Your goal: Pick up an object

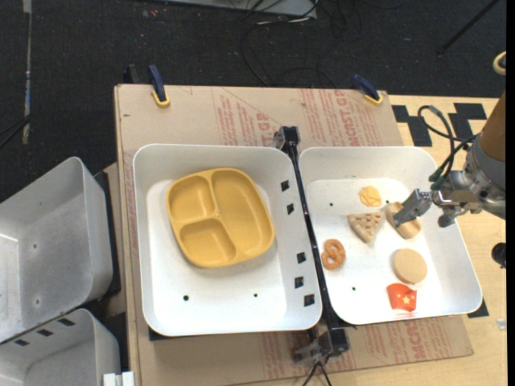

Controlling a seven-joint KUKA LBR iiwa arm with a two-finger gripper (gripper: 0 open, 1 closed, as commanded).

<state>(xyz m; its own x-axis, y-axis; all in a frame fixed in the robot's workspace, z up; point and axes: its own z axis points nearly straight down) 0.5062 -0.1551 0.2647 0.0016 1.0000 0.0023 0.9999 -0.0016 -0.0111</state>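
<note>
The right bin [451, 296] holds several small toy foods. A tan bread-like piece [409, 228] lies near its right side, and my gripper [414, 206] hangs right over its upper end, reaching in from the right. Whether it touches the piece cannot be told. Left of it lies a cheese wedge [366, 226] with a small yellow round piece [370, 195] above it. A brown pretzel ring [333, 253] sits by the bin's left wall. A round tan cookie [409, 265] and a red piece [402, 297] lie toward the front.
The left bin [161, 296] carries a yellow divided plate [219, 215]. A black divider [302, 215] with clips runs between the bins. Grey plastic tubs [48, 240] stand off the bench at the left. Cables [438, 127] trail near the arm at the right.
</note>
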